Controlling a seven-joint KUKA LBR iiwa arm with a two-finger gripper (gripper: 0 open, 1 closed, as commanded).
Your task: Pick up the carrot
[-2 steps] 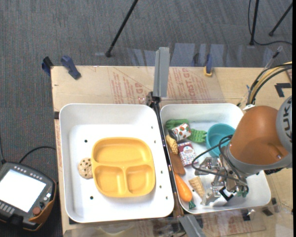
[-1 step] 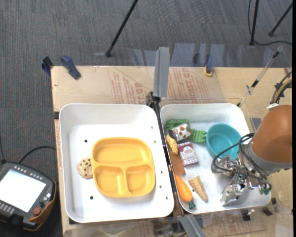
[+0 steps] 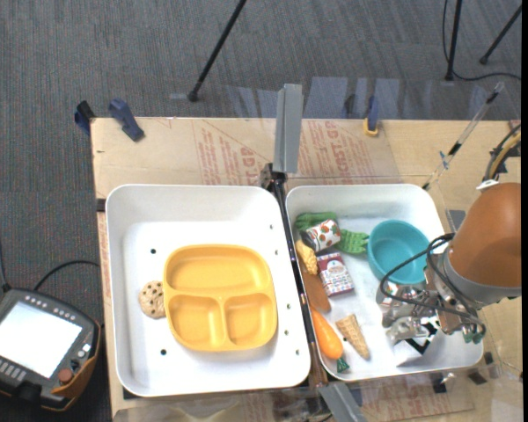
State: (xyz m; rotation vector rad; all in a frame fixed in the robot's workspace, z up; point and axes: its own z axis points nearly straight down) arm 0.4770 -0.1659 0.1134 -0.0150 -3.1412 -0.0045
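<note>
The carrot (image 3: 328, 335) lies in the right bin (image 3: 422, 196), low in the frame, against the bin's left wall, its orange body running diagonally from upper left to lower right with a bit of green at its lower end. Just right of it sits an ice-cream cone toy (image 3: 355, 335), and just above it a brown wooden-looking piece (image 3: 317, 293), with a small red carton (image 3: 334, 273) and a corn cob (image 3: 306, 257) further up. The pincer (image 3: 418, 323) hangs over the lower right part of the same bin, below the teal bowl (image 3: 399, 249), well to the right of the carrot; it holds nothing that can be seen, and how wide it stands cannot be told from this slanted look. The step in hand seems to be the approach. To do it well, the arm should travel leftward across the bin, clear of the cone, and turn the wrist so the closing line crosses the carrot's narrow width. Coming down near the thicker middle would likely give the surest hold; the wall close on the left leaves little room, so the descent should be straight.
</note>
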